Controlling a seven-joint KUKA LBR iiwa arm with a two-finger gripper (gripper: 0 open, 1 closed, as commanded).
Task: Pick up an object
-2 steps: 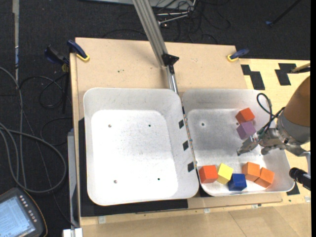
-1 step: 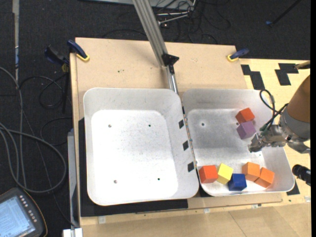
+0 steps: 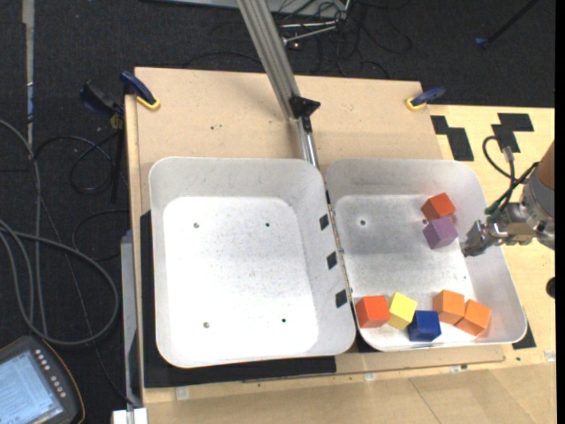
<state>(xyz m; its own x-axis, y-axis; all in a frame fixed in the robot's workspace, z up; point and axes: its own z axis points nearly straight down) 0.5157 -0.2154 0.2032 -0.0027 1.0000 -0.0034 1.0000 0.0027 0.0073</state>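
My fingers [image 3: 477, 239] sit at the right edge of the right bin [image 3: 399, 177], low over its sloped right wall, pointing in from the right. From this height I cannot tell whether they are spread or pressed together; they show as a small dark and metal cluster, and nothing shows between them. The rest of my arm [image 3: 540, 203] leaves the picture at the right side.

The nearest thing to me is a purple block [image 3: 440, 231], just to the left of my fingers and apart from them, resting on the bin floor. Touching its upper side is an orange block [image 3: 438, 207].

Along the near edge of the same bin lies a row of blocks. From the left: an orange-red block [image 3: 373, 309] by the near-left corner, a yellow block [image 3: 403, 309] just beside it and tilted, and a blue block [image 3: 425, 325] against the yellow one, nearest the rim. Then come two orange blocks close together, one [image 3: 451, 304] a little farther up and the other [image 3: 476, 316] toward the near-right corner.

The left bin [image 3: 177, 184] lies beside the right one, their rims meeting in the middle. Both bins rest on a tan table [image 3: 221, 104], with a blue and yellow clamp [image 3: 139, 91] at its far left corner and another [image 3: 425, 99] at the far right. A grey metal pole [image 3: 269, 47] slants down to the seam between the bins
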